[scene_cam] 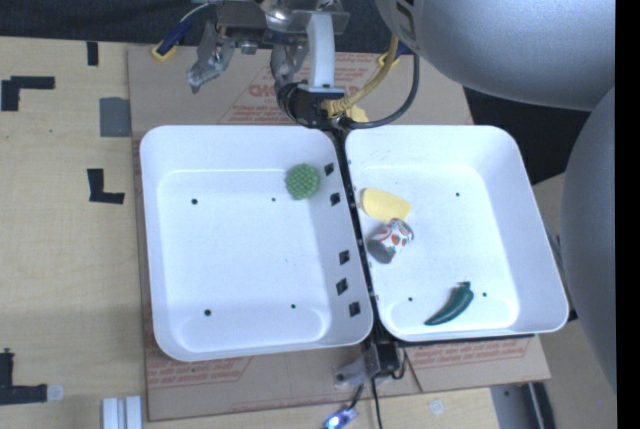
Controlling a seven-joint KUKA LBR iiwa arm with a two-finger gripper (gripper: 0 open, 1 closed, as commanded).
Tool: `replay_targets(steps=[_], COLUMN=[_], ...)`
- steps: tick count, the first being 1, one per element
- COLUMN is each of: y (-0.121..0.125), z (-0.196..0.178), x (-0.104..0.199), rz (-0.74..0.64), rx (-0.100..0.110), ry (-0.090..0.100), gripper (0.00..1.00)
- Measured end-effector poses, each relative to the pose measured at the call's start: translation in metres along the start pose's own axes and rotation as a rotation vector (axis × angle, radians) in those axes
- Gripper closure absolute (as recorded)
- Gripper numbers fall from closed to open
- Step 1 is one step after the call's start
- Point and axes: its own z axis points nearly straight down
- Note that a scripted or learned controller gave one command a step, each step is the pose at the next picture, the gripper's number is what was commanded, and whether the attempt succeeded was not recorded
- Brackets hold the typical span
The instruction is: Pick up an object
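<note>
Well below the pincer (247, 67), green ball (303, 181).

The wooden bench (60, 247) carries a brown cardboard sheet (180, 87). On the cardboard, two shallow white bins sit touching: the left bin (160, 247) and the right bin (520, 217).

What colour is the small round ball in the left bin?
Green, the ball has a bumpy texture; the camera view shows it.

Bright, even overhead light, soft shadows. Glare on the white bins (240, 162) and grey arm (500, 7). Slightly soft focus, arm blurriest.
</note>
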Motion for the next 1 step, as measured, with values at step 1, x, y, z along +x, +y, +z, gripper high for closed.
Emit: replay_targets(steps=[1], y=[0.0017], z=[-0.0183], x=[-0.0003], rz=[-0.001], rx=[-0.012], ry=[0.005], gripper=[1.00])
